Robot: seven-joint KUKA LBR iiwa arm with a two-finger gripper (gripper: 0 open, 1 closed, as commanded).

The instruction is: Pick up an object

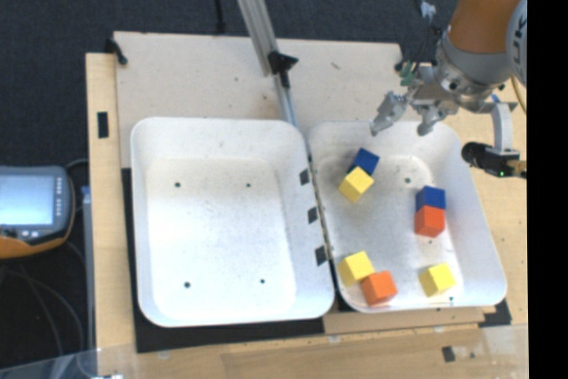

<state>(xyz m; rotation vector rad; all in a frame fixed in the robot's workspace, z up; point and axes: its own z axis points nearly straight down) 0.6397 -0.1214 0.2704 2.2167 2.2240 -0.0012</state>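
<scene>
Hovering over far edge of right bin (470, 191), your gripper (404, 122) hangs with fingers spread apart, nothing between them. Blue cube (365, 161) sits in right bin just below gripper, touching yellow cube (356, 183). Toward bin's right wall, second blue cube (431, 197) touches orange cube (429, 221). Near bin's front edge: yellow cube (358, 265) against orange cube (379, 287), another yellow cube (436, 279) apart. No readable writing on cubes or bin.
</scene>
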